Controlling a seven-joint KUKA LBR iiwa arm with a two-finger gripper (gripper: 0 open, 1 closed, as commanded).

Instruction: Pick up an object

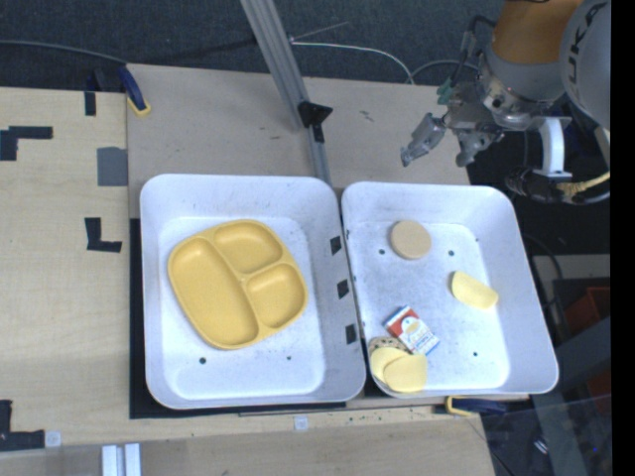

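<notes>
Probably the easiest pick is the tan round disc [410, 239] near the right bin's [516, 266] far edge, seemingly light, stiff and smooth, best pinched across its rim, while the tool [443, 137] hangs beyond that edge, fingers apart and holding nothing.

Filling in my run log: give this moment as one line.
gripper: open, above bench behind right bin | holding: nothing | left bin: yellow divided plastic plate
</notes>
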